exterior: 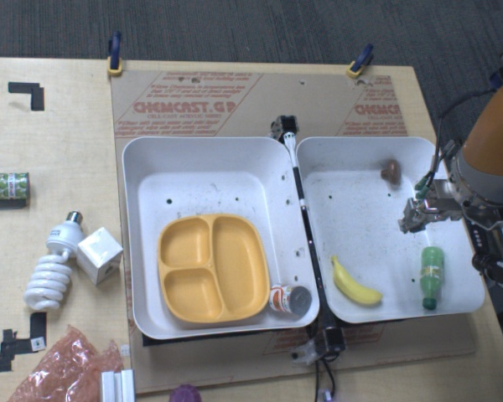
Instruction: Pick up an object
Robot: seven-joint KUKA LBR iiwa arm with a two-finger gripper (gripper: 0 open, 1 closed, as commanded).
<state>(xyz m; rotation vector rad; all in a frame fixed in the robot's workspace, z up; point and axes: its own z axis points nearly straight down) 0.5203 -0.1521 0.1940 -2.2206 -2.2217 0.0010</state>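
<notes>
Approach step: metal end effector [412, 218] hovers in right white bin [352, 153], jaw state unclear, prob. empty. Green plastic bottle [432, 276] lies just below it; next, descend, align.

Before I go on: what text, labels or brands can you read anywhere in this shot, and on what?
"CHEMCAST. G P": red print, repeated, on the brown board under the two white bins; a copy at its right end is cut off.
Green bottle, small green can, small round jar: labels too small to read.
</notes>
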